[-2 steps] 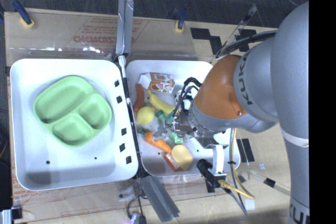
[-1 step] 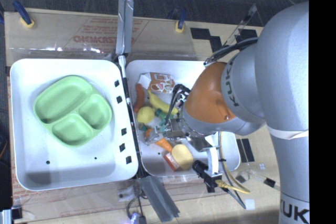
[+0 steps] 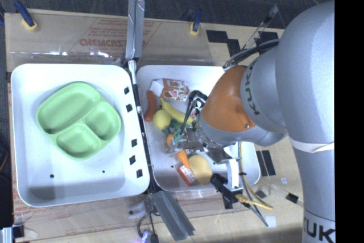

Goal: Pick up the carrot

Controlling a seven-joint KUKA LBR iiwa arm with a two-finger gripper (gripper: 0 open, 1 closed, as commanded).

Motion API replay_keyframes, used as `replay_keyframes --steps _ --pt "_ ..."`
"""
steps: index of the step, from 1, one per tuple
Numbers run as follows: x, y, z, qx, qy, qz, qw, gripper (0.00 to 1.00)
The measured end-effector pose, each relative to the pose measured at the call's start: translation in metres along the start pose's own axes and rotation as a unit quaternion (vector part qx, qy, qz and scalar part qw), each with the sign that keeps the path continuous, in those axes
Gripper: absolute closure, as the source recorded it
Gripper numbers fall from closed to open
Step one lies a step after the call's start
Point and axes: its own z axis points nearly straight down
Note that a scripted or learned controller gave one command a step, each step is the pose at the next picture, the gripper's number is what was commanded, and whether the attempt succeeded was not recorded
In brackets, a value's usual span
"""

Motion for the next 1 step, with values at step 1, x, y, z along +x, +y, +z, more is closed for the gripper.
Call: replay_keyframes --steps 1 --pt "0.0416 0.0078 -0.1372 -0.005 -0.002 -0.091 0.9959 1.0"
